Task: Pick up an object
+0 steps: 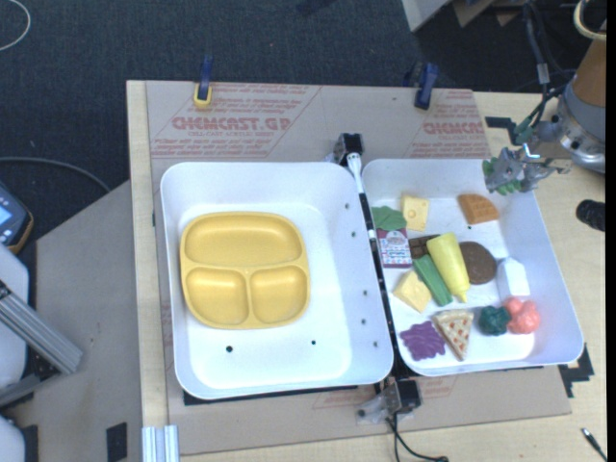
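Observation:
The right bin (553, 287) holds several toy foods. Among them are a cheese wedge (416, 210), an orange bread piece (477, 208), a yellow corn cob (449, 263), a brown cookie (478, 263), purple grapes (422, 338), a pizza slice (455, 332), green broccoli (494, 320) and a pink-red fruit (523, 316). My gripper (507, 169) hangs over the bin's far right corner, just above and to the right of the bread piece. Nothing can be seen held in it.
The left bin (183, 354) contains a yellow divided plate (245, 268). A black hinge piece (348, 147) sits at the far end of the seam between the bins. Clamps (203, 89) (423, 85) grip the board's far edge. The arm enters from the upper right.

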Tool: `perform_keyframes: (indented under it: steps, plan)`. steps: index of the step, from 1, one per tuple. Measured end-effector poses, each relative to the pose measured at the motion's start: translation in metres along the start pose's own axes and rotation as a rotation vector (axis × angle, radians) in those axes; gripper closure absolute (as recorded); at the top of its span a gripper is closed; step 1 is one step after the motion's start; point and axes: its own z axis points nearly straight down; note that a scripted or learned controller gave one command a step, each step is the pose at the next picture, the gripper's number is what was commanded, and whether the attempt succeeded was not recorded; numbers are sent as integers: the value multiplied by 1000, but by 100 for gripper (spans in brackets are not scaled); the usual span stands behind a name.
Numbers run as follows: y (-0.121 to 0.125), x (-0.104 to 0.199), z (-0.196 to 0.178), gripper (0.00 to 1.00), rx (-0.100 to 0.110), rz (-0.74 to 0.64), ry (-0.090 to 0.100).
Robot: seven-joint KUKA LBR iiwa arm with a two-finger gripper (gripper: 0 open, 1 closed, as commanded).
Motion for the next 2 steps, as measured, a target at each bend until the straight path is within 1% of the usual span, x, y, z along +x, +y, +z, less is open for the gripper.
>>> perform_keyframes:
  steps: [1,2]
  plan:
    - [16,52,-9,100,1,-5,3]
    - [17,106,-12,100,7,-5,4]
